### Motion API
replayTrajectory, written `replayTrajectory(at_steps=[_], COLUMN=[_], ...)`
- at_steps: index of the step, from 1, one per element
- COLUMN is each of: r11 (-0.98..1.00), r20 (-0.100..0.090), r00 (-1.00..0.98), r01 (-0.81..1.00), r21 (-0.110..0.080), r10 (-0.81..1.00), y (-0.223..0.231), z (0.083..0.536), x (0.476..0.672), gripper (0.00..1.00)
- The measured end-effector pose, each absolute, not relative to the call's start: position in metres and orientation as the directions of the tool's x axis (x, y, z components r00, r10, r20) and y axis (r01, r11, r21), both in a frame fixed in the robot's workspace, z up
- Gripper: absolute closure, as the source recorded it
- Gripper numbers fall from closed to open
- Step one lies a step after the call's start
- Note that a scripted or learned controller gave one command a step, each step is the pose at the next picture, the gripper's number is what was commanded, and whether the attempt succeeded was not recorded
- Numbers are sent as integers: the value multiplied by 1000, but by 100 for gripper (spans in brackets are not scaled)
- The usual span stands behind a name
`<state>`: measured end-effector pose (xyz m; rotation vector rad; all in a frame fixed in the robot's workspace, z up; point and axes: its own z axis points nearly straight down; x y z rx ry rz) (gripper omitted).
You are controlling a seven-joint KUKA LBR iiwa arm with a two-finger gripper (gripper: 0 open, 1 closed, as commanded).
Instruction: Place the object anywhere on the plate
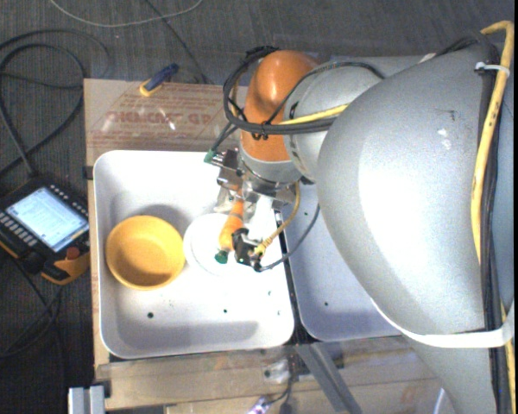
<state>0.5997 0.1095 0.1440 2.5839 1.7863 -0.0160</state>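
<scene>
robot lab; teach pendant (39, 222), loose cables (112, 11)

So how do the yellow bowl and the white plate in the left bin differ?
The yellow bowl is deep and lies fully in view; the white plate is flat and partly covered by the gripper. The bowl sits toward the bin's left, the plate to its right. Both are round and lie in the left bin.

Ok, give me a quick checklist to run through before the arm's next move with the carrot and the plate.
1. Gripper over the plate: ok.
2. Carrot seen at the gripper above the plate's right edge: ok.
3. Carrot held between the fingers: cannot tell.
4. Carrot resting on the plate: cannot tell.
5. Yellow bowl clear of the gripper, left of the plate: ok.
6. Plate lying flat inside the left bin: ok.
</scene>
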Motion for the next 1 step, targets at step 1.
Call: replayTrajectory(at_steps=[1], r11=[-329], r20=[-6], r00=[329], r01=[944], r21=[-6], r10=[944], y=[175], z=[182], x=[593], gripper=[100])
